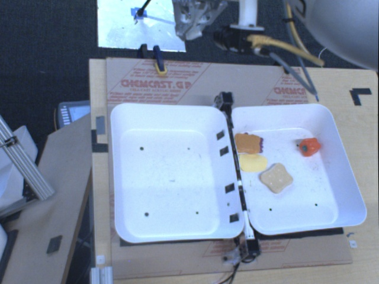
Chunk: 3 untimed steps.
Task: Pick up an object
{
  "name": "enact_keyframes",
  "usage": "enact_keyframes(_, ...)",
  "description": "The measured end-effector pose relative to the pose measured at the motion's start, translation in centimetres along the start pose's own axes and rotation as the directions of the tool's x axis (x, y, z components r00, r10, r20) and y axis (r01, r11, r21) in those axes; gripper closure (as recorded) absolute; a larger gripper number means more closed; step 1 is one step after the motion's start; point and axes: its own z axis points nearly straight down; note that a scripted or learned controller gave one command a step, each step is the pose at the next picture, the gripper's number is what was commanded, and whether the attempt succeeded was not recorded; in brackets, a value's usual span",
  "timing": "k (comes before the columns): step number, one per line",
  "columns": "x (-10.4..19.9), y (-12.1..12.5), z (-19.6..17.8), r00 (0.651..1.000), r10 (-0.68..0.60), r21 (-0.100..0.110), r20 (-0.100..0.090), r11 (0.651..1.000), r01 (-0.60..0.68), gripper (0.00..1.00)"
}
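Right bin (346, 176) holds four objects, clustered toward its upper left: one tan toast-shaped piece (276, 178) nearest, one yellow disc (253, 163), one orange-brown block (248, 143), one red-orange piece (308, 147) set apart. Left bin (127, 212): nothing counted. Gripper (190, 22) hangs well beyond both bins, carrying nothing; finger spacing cannot be told. All objects lie nearward and rightward of it.

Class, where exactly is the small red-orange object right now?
The red-orange object lies in the right bin, near its far right side, apart from the toast-shaped piece.
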Motion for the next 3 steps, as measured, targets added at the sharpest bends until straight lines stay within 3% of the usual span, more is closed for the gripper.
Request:
enact_keyframes(2, -0.1, 5.2, 0.7, 1.0, 0.006, 0.009, 0.004, 1.0, -0.006, 1.0)
enact_keyframes(3, 0.0, 5.1, 0.7, 1.0, 0.004, 0.01, 0.004, 1.0, -0.004, 0.0)
